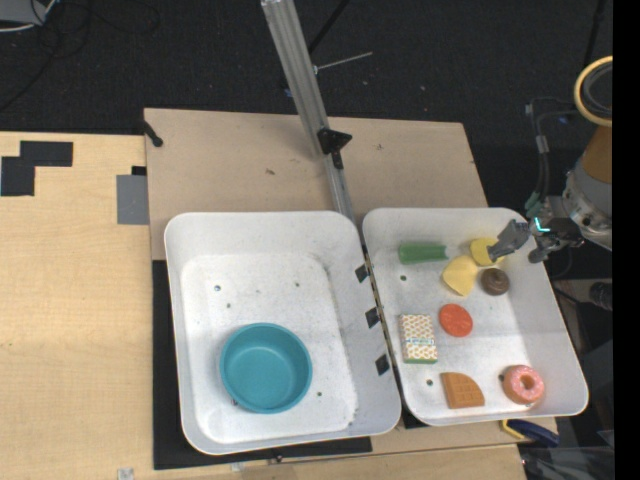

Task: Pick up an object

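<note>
One teal bowl point(265, 367) left; seven small items right.

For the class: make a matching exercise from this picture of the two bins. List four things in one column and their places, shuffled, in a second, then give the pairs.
Things:
1. teal bowl
2. pink doughnut
3. green block
4. red disc

Places:
A. near right corner of the right bin
B. far part of the right bin
C. left bin
D. middle of the right bin

Pairs: 1-C, 2-A, 3-B, 4-D
</note>
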`<state>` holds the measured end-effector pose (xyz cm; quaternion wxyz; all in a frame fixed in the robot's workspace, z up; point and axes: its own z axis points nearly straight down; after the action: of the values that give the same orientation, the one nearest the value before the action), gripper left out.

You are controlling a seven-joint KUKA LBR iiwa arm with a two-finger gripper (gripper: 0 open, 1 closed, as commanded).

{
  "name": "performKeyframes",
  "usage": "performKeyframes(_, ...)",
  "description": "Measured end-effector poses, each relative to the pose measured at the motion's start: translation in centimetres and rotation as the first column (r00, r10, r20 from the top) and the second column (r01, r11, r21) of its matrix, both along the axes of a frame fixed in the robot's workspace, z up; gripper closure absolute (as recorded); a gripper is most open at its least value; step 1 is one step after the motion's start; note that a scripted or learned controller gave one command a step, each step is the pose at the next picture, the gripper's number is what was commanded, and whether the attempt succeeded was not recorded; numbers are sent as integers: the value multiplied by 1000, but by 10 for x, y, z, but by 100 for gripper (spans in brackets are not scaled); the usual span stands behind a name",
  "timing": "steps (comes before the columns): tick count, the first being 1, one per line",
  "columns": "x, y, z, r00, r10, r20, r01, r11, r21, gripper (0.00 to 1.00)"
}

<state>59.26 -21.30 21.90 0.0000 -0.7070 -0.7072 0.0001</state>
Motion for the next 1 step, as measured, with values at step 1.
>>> performKeyframes(1,0,0,0,1000,0,0,0,1000,0,0)
